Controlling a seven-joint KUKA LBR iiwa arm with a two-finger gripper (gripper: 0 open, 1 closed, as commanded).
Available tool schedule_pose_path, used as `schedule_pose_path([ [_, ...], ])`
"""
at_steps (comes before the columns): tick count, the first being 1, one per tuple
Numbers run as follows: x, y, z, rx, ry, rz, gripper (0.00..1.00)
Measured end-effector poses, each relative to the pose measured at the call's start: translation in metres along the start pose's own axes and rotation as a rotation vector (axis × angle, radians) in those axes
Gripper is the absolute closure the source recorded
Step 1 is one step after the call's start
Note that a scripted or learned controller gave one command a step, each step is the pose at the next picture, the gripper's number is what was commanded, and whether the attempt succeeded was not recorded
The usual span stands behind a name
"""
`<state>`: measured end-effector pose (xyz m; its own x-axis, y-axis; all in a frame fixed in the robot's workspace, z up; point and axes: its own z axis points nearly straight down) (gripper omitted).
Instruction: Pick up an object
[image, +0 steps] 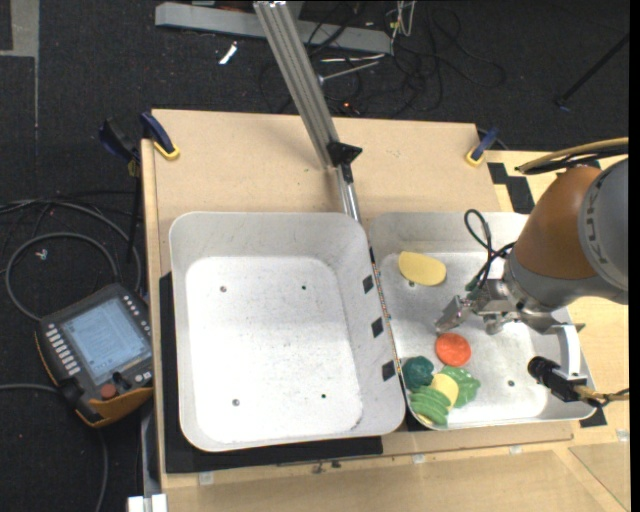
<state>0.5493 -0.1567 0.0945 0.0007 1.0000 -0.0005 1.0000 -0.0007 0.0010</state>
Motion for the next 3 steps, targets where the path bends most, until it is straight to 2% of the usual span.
schedule_pose_path([
  [1, 0.0, 0.001, -0.011, -0.002, 0.0, 0.0, 1.0],
  [2, -0.003, 0.001, -0.074, -0.005, -0.001, -0.003, 1.0],
  [3, 0.007, 0.007, -0.128, -0.006, -0.001, -0.005, 1.0],
])
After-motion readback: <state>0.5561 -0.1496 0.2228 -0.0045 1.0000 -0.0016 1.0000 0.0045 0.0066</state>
